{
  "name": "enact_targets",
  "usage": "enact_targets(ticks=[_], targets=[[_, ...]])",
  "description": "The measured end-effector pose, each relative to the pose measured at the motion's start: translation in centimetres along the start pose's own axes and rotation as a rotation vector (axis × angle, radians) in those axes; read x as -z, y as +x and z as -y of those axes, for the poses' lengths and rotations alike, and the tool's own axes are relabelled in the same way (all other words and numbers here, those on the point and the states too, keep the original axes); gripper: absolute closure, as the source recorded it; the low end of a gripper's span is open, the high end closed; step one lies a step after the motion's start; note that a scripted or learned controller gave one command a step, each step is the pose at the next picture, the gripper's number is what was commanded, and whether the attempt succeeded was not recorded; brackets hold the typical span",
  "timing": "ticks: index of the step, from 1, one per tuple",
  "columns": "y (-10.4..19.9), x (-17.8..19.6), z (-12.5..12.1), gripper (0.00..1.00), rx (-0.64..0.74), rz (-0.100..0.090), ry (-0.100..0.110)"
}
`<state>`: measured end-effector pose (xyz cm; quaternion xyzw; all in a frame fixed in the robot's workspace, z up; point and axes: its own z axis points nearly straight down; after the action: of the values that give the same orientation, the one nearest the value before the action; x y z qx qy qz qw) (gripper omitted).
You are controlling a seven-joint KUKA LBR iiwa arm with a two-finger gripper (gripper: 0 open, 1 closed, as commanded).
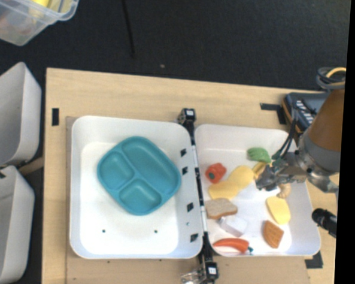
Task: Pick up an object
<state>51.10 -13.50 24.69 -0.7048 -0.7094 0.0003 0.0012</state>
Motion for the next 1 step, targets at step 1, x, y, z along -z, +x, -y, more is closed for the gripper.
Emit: enact_targets(ticks=[1], targets=[[5.19, -1.2, 1.35, 1.0, 0.0, 0.0, 0.001]])
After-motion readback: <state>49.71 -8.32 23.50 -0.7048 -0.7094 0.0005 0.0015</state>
